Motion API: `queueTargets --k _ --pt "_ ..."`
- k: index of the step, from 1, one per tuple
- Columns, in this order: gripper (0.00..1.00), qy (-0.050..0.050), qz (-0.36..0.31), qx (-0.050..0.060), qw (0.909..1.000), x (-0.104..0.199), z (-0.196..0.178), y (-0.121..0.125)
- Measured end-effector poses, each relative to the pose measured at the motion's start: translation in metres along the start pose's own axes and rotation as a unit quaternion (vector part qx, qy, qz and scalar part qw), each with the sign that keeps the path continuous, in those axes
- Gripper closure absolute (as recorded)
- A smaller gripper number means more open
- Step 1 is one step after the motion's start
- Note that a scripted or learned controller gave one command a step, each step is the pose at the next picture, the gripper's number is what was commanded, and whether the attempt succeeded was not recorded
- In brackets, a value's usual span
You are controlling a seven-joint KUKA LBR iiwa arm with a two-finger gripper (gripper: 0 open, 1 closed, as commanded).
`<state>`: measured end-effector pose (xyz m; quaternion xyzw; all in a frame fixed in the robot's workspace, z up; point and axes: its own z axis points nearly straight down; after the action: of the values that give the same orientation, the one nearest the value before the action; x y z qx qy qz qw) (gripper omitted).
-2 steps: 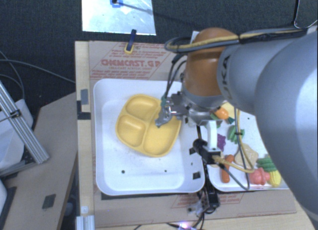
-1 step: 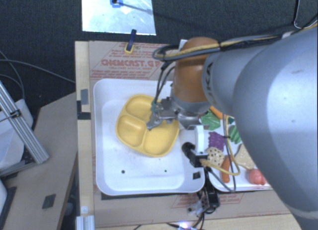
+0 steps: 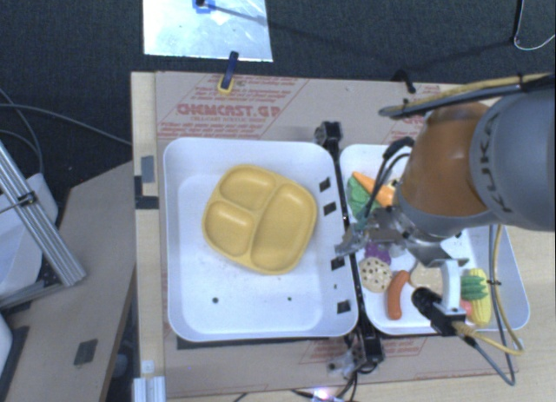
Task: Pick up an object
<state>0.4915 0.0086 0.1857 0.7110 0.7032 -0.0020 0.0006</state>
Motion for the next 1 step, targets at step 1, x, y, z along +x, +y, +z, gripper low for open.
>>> queueTargets --k 1 --pt "0.0 0.003 -0.009 -0.005 0.9999 0.0257 -0.0664 -0.004"
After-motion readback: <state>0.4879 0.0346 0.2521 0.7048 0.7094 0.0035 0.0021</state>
